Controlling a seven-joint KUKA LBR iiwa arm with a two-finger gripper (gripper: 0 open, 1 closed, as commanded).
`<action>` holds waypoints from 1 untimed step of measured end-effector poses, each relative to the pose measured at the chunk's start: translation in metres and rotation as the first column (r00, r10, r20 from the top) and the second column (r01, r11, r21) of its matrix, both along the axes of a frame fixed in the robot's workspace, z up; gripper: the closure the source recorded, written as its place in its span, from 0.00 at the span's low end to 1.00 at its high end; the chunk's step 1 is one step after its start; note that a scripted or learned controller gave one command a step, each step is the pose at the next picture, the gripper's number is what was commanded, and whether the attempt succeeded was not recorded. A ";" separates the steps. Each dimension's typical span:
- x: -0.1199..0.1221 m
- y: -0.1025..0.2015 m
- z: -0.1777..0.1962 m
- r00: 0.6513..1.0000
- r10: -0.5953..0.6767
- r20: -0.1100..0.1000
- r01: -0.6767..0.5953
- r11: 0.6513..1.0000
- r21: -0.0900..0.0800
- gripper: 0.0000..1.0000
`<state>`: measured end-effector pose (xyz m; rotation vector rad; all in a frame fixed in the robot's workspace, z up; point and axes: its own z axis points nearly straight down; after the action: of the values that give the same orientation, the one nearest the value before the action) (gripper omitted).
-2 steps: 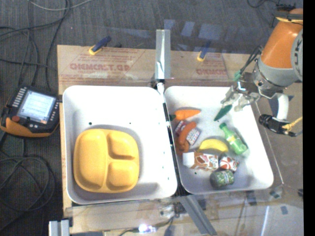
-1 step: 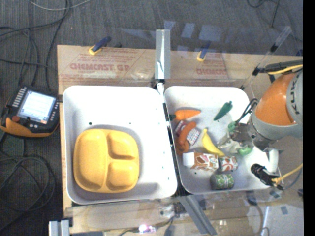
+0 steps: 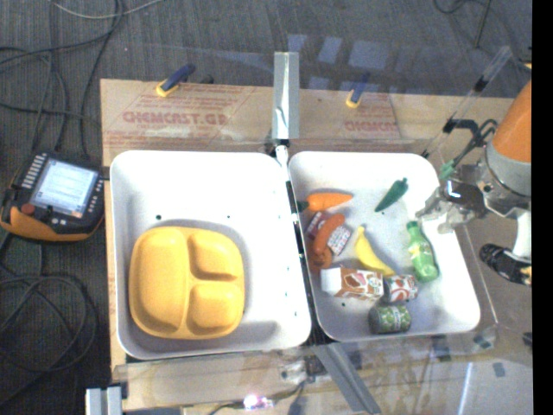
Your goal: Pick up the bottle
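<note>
**Bottle near right wall, gripper close, crowding is the risk**

Bottle (image 3: pixel 422 252), green, lies in the right bin (image 3: pixel 449 318) near its right wall, long axis roughly up-down in the view, cap end toward the top. Gripper (image 3: pixel 445 210) sits just above the bottle's upper end at the bin's right rim; can't tell whether it is open or closed, nothing seen held.

Risks, judged from here:
- Bottle is lying down and rounded, so a grasp along the wrong axis could roll it or squirt it out sideways.
- Bin wall is close on the right, so the outer side of the gripper may clip the wall or rim on descent.
- Banana (image 3: pixel 370 251) lies near on the left, with the small can (image 3: pixel 399 287) and carton (image 3: pixel 354 281) just below-left; an off-centre approach could nudge or catch those instead.
- Green pepper (image 3: pixel 391 194) is up-left, similar colour, possible wrong target.

Carrot (image 3: pixel 328 201) and dark round item (image 3: pixel 390 318) sit well apart, low concern. Yellow tray (image 3: pixel 186 281) in the left bin (image 3: pixel 130 180) is irrelevant.
</note>
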<state>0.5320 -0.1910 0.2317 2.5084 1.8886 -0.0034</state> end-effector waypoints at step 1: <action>0.000 0.000 -0.001 1.000 0.000 -0.001 0.000 1.000 0.000 0.00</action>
<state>0.5317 -0.1909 0.2310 2.5093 1.8891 -0.0048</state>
